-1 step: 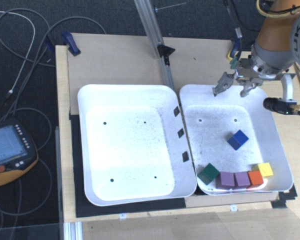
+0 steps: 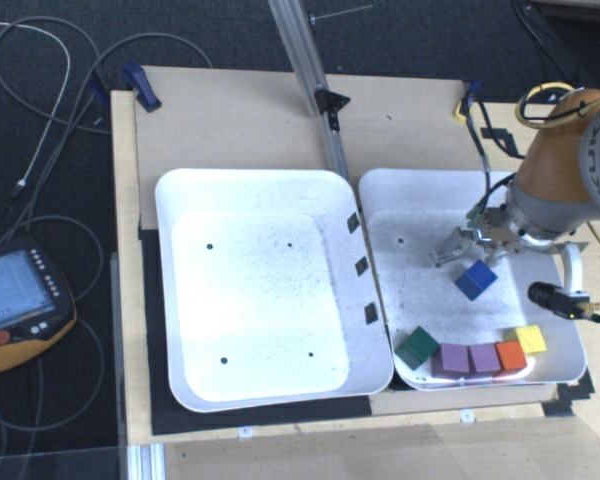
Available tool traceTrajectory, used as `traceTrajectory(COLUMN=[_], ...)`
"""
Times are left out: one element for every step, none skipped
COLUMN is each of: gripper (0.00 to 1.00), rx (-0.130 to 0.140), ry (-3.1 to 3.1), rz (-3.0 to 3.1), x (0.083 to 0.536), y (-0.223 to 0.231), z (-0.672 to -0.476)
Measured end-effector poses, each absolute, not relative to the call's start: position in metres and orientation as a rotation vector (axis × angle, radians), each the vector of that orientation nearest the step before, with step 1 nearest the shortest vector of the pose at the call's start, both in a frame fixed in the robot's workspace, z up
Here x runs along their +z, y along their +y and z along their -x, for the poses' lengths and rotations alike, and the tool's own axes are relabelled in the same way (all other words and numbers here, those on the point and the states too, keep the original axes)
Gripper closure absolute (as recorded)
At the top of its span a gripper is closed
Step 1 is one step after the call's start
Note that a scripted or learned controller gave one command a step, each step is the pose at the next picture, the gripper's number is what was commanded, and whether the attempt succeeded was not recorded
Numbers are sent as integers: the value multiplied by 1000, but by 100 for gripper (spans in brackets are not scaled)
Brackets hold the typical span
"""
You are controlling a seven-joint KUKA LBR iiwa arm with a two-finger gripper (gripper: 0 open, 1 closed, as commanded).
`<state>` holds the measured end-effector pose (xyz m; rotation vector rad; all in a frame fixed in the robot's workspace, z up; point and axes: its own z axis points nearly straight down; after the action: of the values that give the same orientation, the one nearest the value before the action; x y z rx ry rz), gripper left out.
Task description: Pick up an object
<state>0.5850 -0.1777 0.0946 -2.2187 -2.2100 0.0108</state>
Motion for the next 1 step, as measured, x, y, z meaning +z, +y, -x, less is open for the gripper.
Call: traceTrajectory(gripper=[0], rx=[2], ry=[-2218], rz=[2218], x=[99], y=[-153], z=[-543])
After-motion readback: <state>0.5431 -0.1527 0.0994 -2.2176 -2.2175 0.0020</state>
